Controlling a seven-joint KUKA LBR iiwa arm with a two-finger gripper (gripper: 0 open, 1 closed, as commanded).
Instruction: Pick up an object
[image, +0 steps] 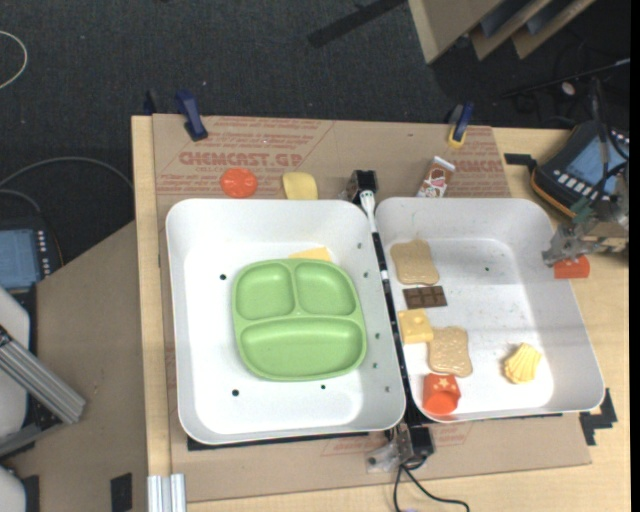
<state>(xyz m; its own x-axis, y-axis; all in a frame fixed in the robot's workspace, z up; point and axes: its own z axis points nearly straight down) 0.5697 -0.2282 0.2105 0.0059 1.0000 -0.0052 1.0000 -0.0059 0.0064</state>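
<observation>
The grey two-finger gripper hung at the 3 o'clock rim of the right shallow white plastic bin. A small orange-red block sat right beneath it at 6 o'clock, touching or nearly so. Whether the pincer was spread, pressed together or pinching that block could not be told (the metal parts blurred into one another).

Inside that bin, toward its 9 o'clock side, lay a tan toast-shaped slice, a dark brown chocolate bar, a yellow cheese-like wedge and a second tan toast slice. An orange-red cup stood at 7 o'clock, and a yellow ridged shell-like piece lay at 5 o'clock.

The left shallow white plastic bin held a green divided plastic plate at its centre.
</observation>
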